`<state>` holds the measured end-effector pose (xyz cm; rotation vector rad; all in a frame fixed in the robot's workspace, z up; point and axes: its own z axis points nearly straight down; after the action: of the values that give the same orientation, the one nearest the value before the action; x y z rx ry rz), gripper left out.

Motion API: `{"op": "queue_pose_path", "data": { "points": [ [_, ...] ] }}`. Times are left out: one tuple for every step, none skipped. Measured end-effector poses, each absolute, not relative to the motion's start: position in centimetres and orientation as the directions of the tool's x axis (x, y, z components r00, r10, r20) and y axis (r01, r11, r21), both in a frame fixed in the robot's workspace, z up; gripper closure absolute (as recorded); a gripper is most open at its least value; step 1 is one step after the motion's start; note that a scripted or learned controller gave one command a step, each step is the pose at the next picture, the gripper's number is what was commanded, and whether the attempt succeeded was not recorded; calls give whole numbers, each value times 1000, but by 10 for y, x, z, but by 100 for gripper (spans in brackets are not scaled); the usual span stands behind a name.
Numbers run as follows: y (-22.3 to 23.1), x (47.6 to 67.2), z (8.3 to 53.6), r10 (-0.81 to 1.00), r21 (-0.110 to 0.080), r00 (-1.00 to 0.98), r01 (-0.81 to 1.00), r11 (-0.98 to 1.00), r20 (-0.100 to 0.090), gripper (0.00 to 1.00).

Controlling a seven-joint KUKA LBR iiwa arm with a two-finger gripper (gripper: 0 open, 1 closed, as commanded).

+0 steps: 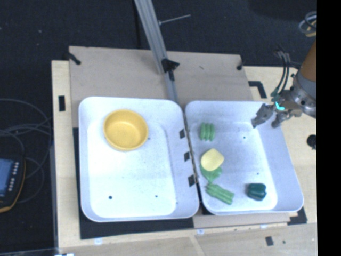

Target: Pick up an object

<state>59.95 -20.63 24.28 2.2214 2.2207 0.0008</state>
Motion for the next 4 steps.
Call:
{"op": "queue_pose_path", "data": {
  "points": [
    [-206, 600, 243, 1000, 1, 0, 1000, 0, 0, 0],
    [-203, 596, 181, 1000, -4, 0, 1000, 0, 1, 0],
    [-209, 593, 121, 1000, -5, 1, 1000, -1, 1, 0],
    [-209, 593, 100, 1000, -1, 1, 1000, -1, -1, 0]
  ]
}}
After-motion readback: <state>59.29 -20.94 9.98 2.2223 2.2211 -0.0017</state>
